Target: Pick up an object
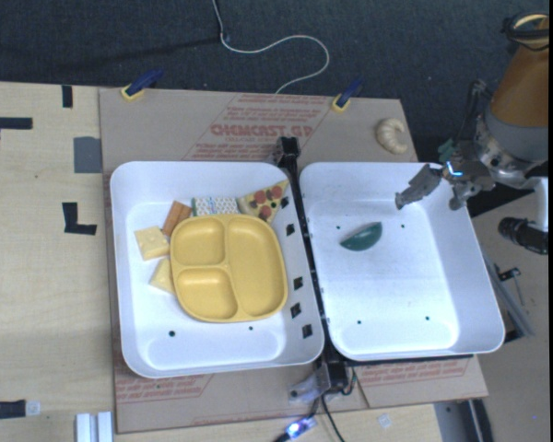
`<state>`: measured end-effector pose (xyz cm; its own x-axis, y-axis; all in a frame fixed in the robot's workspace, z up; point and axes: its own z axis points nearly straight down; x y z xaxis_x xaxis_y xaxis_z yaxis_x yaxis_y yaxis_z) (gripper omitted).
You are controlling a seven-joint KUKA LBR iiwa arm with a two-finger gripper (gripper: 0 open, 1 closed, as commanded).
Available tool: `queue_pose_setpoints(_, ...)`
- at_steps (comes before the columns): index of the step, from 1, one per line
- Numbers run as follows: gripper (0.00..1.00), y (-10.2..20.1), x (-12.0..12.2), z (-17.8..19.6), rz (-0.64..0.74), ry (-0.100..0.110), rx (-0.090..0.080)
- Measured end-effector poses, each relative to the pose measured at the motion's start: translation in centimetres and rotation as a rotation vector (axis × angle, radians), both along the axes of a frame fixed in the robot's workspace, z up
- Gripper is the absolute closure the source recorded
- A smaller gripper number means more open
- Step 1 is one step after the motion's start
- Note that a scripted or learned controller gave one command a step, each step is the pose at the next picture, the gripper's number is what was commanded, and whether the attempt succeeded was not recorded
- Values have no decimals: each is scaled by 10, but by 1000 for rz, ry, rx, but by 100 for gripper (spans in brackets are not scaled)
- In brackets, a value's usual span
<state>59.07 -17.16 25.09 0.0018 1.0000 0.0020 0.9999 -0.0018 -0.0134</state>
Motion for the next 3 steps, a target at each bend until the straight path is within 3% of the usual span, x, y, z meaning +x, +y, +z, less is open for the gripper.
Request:
queue_pose_setpoints(1, 0, 0, 2, 7, 3, -12, -2)
queue_pose_setpoints(3, 0, -13, 10, -94, 3, -8, -3)
